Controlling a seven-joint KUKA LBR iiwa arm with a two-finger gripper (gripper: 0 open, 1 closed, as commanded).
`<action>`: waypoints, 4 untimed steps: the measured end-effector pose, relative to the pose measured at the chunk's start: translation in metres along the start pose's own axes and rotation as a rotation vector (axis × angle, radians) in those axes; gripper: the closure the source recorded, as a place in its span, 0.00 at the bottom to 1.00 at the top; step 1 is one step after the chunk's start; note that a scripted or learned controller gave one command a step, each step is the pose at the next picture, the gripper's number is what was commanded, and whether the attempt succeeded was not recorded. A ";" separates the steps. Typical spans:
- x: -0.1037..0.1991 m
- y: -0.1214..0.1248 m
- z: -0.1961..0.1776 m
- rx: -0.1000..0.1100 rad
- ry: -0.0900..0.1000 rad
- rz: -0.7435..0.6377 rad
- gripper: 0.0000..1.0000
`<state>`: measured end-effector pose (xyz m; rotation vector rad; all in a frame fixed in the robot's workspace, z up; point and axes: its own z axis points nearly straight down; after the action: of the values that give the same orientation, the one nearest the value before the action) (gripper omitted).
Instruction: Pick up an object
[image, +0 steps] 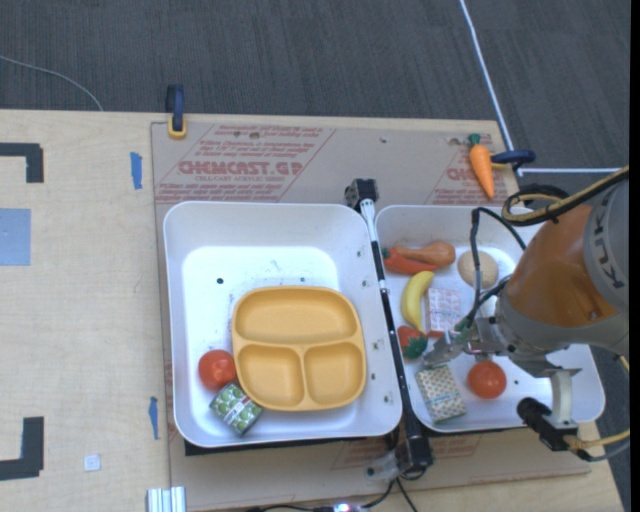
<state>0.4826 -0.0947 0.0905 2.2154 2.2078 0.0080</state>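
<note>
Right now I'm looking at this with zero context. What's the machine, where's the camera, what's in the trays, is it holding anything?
It is one robot arm, grey with an orange band, reaching in from the right. A single fixed camera looks down on the bench at a slant.

Two shallow white bins sit side by side on a board. The left bin holds a yellow divided plate, a red tomato-like ball and a small green patterned pack.

The right bin holds toy food: a banana, a carrot-like piece, a pale round piece, a red ball and a pale packet. Another carrot lies on the board behind.

The hand is low over the right bin's pile. I cannot tell whether it holds anything.
</note>
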 end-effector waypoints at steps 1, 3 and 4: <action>-0.004 0.003 -0.011 -0.012 -0.012 0.003 1.00; 0.000 0.000 0.000 0.001 0.001 0.000 0.00; -0.005 0.002 -0.011 -0.011 -0.011 0.003 1.00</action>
<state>0.4849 -0.0995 0.1019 2.2079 2.1927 0.0077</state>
